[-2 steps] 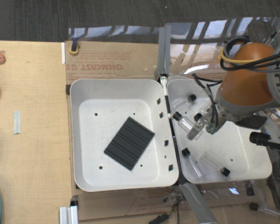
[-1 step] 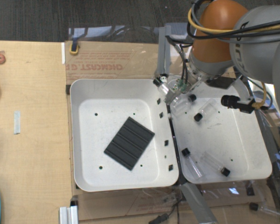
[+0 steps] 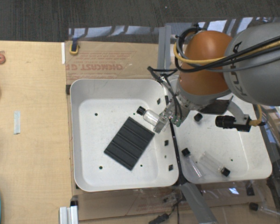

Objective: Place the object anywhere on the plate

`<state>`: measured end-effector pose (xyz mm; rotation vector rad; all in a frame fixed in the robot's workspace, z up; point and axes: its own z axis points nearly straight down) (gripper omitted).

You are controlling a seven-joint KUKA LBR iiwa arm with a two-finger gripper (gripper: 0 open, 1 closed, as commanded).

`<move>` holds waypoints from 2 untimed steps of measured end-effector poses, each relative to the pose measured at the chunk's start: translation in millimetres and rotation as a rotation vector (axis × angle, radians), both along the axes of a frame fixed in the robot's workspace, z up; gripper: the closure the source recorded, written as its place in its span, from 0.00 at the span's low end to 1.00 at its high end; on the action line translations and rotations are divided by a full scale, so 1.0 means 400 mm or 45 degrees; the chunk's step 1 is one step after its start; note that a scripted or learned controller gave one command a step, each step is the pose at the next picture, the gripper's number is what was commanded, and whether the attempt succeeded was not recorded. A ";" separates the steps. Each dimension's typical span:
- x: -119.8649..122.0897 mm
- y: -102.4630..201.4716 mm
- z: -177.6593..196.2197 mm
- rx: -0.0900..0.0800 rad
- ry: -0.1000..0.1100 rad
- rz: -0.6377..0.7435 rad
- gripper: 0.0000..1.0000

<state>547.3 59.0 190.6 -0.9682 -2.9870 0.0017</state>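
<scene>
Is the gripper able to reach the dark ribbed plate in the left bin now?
Probably yes. The gripper hangs just beside the plate, at its upper right corner, and nothing stands between them.

A dark grey carpet (image 3: 107, 6) runs across the far side of the scene. A pale wooden tabletop (image 3: 30, 125) fills the left, with a small grey strip (image 3: 17, 122) lying on it. Brown cardboard (image 3: 113, 62) lies flat under the far edge of the bins. Light is even and soft.
</scene>
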 end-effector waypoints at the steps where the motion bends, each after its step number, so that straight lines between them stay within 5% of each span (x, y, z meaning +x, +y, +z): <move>1: -0.032 0.026 0.272 0.000 -0.005 0.302 1.00; 2: -0.032 0.025 0.272 0.000 -0.005 0.302 0.00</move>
